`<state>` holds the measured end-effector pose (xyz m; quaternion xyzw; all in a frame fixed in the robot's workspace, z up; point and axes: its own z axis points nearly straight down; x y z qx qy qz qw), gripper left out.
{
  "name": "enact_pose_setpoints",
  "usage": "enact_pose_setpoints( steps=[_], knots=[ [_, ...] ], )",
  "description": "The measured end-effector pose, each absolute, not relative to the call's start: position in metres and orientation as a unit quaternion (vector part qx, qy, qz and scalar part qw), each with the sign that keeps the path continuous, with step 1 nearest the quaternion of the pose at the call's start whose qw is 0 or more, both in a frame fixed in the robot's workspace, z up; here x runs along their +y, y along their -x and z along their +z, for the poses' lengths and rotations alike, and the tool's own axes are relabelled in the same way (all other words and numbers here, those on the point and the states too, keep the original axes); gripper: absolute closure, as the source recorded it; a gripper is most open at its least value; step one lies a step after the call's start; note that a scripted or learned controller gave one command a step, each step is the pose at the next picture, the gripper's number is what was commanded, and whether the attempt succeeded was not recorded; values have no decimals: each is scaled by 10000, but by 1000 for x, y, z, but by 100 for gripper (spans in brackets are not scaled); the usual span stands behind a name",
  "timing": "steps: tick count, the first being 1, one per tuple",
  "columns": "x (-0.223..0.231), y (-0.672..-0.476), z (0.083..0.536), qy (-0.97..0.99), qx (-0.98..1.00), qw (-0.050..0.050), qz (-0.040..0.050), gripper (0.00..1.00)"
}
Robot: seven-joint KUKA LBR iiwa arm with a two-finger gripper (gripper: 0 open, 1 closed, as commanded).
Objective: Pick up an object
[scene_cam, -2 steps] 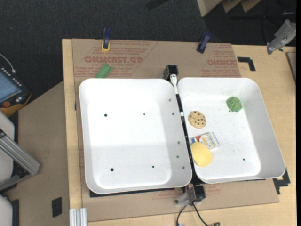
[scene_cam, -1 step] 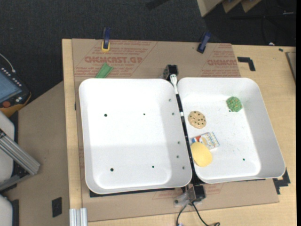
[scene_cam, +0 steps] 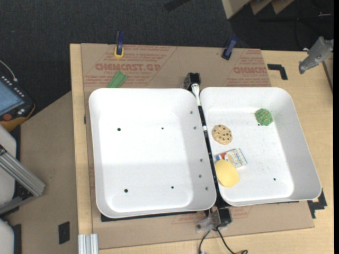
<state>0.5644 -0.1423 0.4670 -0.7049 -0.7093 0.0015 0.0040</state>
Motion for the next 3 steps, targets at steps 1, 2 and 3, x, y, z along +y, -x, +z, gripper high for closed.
enact_pose_setpoints(
  steps=[1, 2, 3],
  knots=[
    [-205, -534, 527, 7092, -7050, -52, -11, 0],
    [-138, -536, 480, 7045, -7097, 27, 9, 0],
    [-193, -526, 539, 7088, -7054, -56, -13, 0]
  ],
)
